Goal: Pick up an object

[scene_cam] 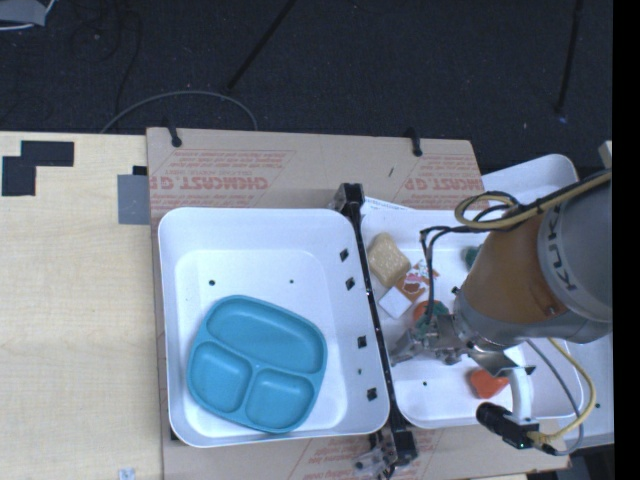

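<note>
The likeliest pick is the tan block [388, 260], lying at the far left of the right bin [440, 416], close to the divider; it looks light, spongy and easy to squeeze, best pinched across its narrow sides; a red-and-white packet [413, 286] lies just beside it and could get caught; the gripper [421, 341] hangs nearer, though whether it is spread or closed I cannot tell; a blue divided plate [258, 363] fills the left bin [250, 223].
</note>
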